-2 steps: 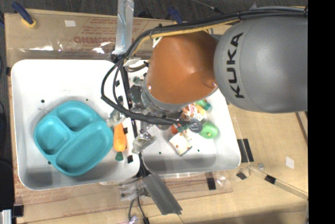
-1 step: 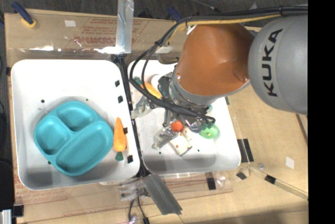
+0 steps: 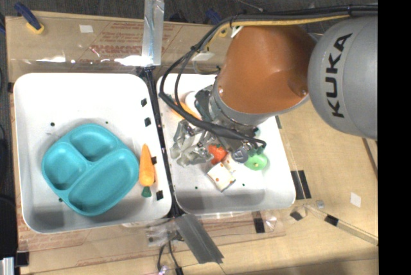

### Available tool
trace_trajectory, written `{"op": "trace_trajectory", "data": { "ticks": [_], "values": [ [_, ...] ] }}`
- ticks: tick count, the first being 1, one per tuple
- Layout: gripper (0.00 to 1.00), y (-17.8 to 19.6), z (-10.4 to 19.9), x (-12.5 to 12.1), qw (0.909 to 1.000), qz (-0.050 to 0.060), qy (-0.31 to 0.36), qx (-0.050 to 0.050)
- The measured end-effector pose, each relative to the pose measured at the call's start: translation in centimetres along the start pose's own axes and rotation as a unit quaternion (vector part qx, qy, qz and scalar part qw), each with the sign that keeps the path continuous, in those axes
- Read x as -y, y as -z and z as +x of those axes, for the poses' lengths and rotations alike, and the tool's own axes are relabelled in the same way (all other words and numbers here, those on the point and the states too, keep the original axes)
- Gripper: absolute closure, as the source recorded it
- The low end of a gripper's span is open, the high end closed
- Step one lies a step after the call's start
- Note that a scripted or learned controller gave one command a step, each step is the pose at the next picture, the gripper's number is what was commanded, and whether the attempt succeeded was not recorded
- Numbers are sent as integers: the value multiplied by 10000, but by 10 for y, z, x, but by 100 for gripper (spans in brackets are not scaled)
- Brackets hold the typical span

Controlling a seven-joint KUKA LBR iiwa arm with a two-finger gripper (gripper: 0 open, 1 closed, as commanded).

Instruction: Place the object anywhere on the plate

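A teal plate [image 3: 90, 168] with three compartments lies in the left bin [image 3: 38, 90]. An orange carrot [image 3: 147, 168] rests just off the plate's right rim, against that bin's right wall. My gripper [image 3: 187, 146] hangs low over the left part of the right bin [image 3: 282, 187], under the orange wrist band. Close to its right lie a small red piece [image 3: 217, 153], a white block [image 3: 222, 176] and a green toy [image 3: 257, 161]. The arm hides the back of the right bin.
A partly hidden orange-and-white item [image 3: 188, 101] peeks out beneath the cables at the back of the right bin. A divider wall [image 3: 156, 139] separates the two bins. Black cables [image 3: 168, 78] loop above the wrist.
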State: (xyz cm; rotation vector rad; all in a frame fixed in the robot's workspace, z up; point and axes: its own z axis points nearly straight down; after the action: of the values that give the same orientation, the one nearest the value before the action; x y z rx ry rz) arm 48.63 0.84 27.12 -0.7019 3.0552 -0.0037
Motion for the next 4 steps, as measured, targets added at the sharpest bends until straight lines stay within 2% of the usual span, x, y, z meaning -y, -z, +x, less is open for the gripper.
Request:
{"op": "trace_trajectory", "data": {
  "ticks": [1,2,3,4],
  "values": [
    [100,11,-2,30,9833,-10,1821,-10],
    [100,2,-19,7,9546,-23,2980,-14],
    [100,-4,34,103,8947,-18,4467,-11],
    [100,4,67,123,8350,-17,5503,-2]
  ]
}}
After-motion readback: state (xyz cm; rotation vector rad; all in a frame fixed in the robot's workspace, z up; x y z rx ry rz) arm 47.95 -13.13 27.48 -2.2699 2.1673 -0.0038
